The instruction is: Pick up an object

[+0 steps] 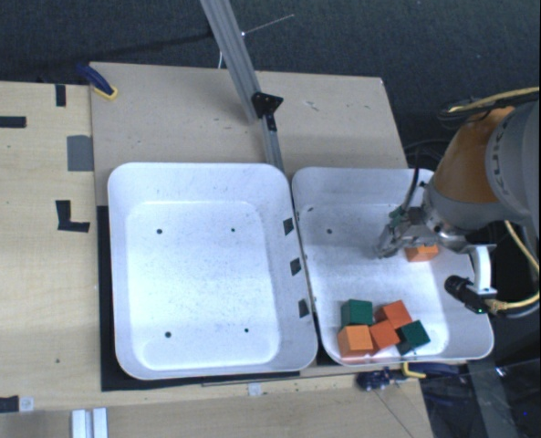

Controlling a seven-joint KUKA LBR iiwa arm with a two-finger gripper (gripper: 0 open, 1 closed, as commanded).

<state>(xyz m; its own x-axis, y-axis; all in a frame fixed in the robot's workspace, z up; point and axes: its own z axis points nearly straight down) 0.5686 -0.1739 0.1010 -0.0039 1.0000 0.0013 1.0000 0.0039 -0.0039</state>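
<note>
An orange block point(422, 253) sits in the right bin point(343, 199), toward its three o'clock wall, just beside the pincer point(396, 243), which hangs low there; whether it grips anything I cannot tell. I would guess that block is the target, being alone and easy to reach. At six o'clock in that bin, a cluster of orange and green blocks point(379, 327) huddles tight, harder to separate. The left bin point(124, 245) shares the desk point(188, 108) alongside.

Even, soft light; slightly grainy.
</note>
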